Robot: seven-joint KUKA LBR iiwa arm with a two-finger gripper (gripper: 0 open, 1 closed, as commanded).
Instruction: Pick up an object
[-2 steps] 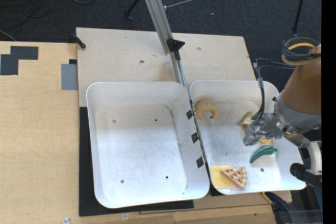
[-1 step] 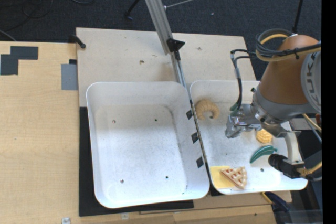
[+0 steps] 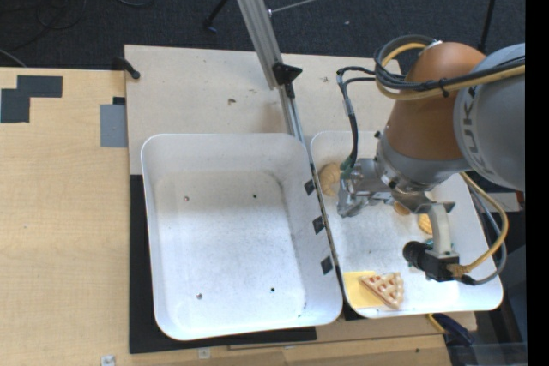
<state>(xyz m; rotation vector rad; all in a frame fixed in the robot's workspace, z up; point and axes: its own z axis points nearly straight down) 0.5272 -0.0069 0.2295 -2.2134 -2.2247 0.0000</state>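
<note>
Tool (image 3: 350, 200) sits low in the right bin (image 3: 485, 297), center-right of frame, next to a tan round item (image 3: 329, 177) by the divider — likely its target. Can't tell if it's gripping. Waffle-like wedge (image 3: 383, 287) (lower right) lies apart; left bin (image 3: 154, 184) untouched.

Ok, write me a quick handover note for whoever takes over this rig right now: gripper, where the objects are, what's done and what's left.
Gripper: low in the right bin, near its left wall, beside the round tan object. Whether it is open or shut cannot be told, and nothing can be seen in its grasp.
Objects: round tan object at the right bin's upper left; waffle-like wedge on a yellow piece at the bin's front edge; a small orange-yellow object partly hidden under the arm. The left bin shows only small dark specks.
Done: arm brought down into the right bin.
Left: a confirmed grasp and lift of one object.
</note>
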